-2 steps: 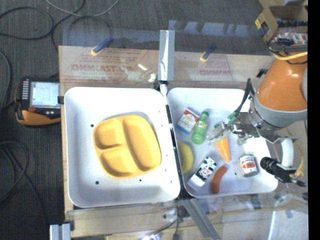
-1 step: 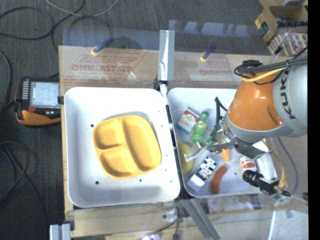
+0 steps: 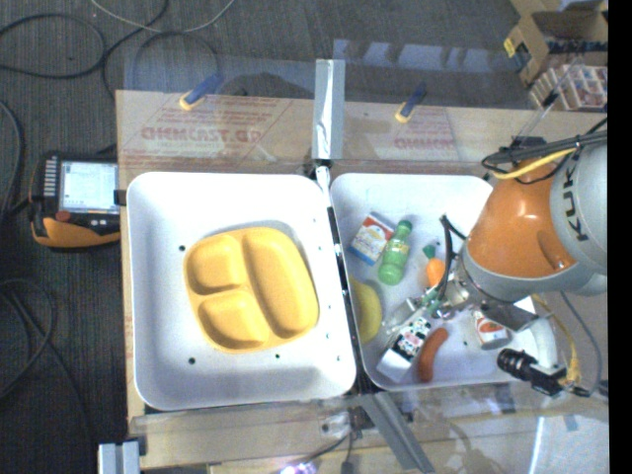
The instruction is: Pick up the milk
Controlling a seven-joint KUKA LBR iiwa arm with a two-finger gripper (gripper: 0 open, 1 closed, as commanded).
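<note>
arm over right bin (image 3: 346,215), reaching in from right | gripper (image 3: 441,299) low among clutter, finger state: cannot tell | milk carton (image 3: 370,240) upper left of bin, beside green bottle (image 3: 395,255), apart from gripper | not grasped yet

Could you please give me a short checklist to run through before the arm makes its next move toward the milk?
1. Milk carton in view: ok, it lies near the front of the right bin.
2. Gripper near the carton: ok, just above and right of it in the picture.
3. Finger state: cannot tell.
4. Carton held: not ok, nothing shows it between the fingers.
5. Room around the carton: not ok, the red sausage touches its right side and the yellow banana lies close on its left.
6. Yellow tray: ok, it sits apart in the left bin.
</note>
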